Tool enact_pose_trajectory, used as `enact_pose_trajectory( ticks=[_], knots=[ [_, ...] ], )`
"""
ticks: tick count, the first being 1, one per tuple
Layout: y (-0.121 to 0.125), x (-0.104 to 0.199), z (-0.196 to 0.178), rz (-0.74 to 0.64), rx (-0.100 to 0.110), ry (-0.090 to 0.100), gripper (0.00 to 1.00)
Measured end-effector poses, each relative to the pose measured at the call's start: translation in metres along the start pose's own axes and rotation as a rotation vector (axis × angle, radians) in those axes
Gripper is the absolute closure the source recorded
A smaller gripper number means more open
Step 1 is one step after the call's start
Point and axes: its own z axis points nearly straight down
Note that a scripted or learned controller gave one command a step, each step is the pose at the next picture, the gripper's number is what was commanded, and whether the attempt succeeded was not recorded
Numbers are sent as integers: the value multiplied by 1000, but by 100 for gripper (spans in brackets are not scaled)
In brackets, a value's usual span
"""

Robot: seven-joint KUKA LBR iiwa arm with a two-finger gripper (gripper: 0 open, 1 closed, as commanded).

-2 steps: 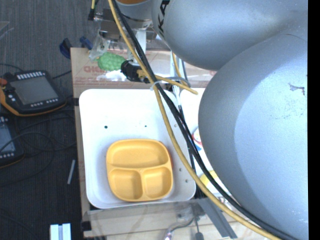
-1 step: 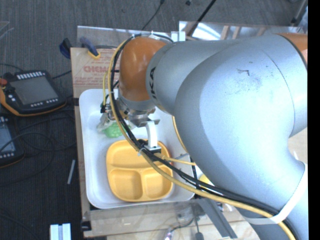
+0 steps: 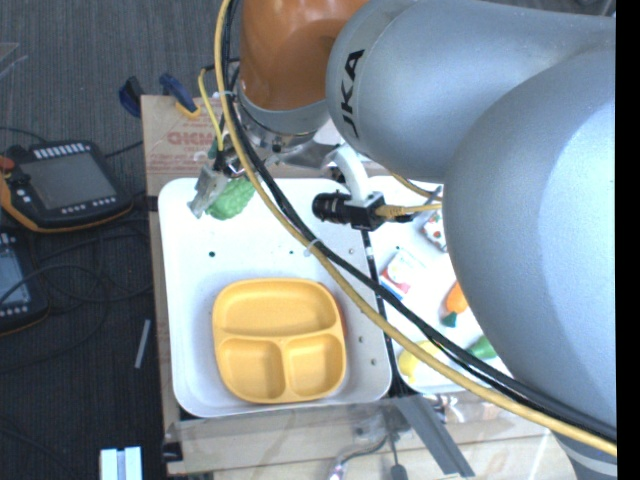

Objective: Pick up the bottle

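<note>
Camera view | gripper point(image 3: 208, 196) touching green bottle point(image 3: 233, 199) beyond tray point(image 3: 280, 353), likely mid-grasp | grip: cannot tell

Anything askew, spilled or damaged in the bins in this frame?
Nothing stands out. The yellow three-compartment plastic tray sits flat in the left white bin. The gripper is at that bin's far corner against a green object. Small items lie in the right bin.

So the divided tray point(image 3: 279, 353) sits in the left bin point(image 3: 180, 298), toward the near edge. The bottle point(image 3: 233, 199) is behind it by the far wall, gripper point(image 3: 212, 190) right at it.
</note>
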Motion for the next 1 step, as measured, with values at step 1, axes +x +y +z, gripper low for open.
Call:
enact_pose_trajectory(
  ticks=[1],
  knots=[
    [-55,-99,19,7,1,-1,100]
  ],
)
